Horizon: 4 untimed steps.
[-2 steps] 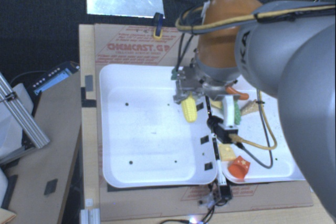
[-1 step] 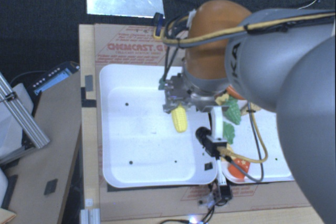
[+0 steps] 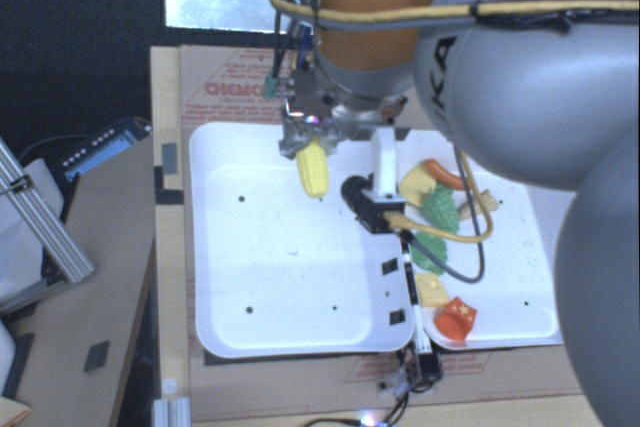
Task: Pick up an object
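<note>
A yellow corn cob [image 3: 314, 171] hangs tip-down over the far part of the left bin [image 3: 260, 315]. Its top end sits between the fingers of my gripper [image 3: 304, 145], which is shut on it. The grey arm with its orange band reaches in from the right and hides the far edge of both bins. I cannot tell whether the cob's lower tip touches the bin floor.
The right bin [image 3: 530, 315] holds a yellow piece [image 3: 415, 183], an orange carrot [image 3: 446, 175], a green toy [image 3: 438, 208], another green piece [image 3: 430, 253], a pale yellow piece [image 3: 432, 289] and a red piece [image 3: 455, 318]. A divider wall [image 3: 408, 300] separates the bins.
</note>
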Each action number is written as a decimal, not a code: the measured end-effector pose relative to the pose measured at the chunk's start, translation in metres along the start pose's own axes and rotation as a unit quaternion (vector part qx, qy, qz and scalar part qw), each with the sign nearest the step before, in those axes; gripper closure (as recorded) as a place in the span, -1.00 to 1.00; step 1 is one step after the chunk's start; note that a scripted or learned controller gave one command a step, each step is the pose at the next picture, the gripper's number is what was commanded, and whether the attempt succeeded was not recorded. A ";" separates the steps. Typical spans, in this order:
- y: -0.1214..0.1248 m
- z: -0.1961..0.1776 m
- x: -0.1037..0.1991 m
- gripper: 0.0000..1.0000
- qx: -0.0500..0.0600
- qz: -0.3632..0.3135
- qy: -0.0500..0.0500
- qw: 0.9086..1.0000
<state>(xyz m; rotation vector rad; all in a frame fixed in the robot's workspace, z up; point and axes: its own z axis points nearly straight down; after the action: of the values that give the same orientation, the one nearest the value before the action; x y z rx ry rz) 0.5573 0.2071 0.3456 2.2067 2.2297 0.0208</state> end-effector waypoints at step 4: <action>0.112 -0.191 -0.097 1.00 0.003 0.003 -0.003 1.000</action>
<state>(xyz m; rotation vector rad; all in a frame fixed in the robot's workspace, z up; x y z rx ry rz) 0.6683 0.1099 0.5373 2.2140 2.2236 0.0069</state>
